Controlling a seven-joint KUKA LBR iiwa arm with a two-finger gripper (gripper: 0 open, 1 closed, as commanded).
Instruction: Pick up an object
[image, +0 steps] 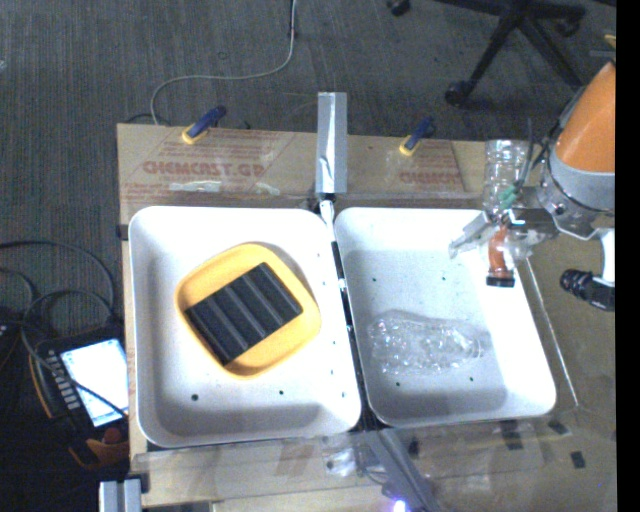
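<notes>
A yellow block with a black ribbed top (248, 308) lies tilted in the middle of the left bin (160, 235). A crumpled clear plastic item (425, 343) rests low in the right bin (400, 240). My gripper (482, 252) hangs over the far right corner of the right bin, well above and to the right of the clear plastic. Its two fingers stand apart, open, one grey (466, 241) and one orange-tipped (499, 266), with nothing between them.
A clear bottle-like thing (505, 165) shows just behind the gripper at the bin's back edge. A metal post (331, 140) rises between the bins at the rear. Two blue-and-yellow clamps (203, 123) hold the cardboard backing. A tablet (90, 375) lies on the floor at left.
</notes>
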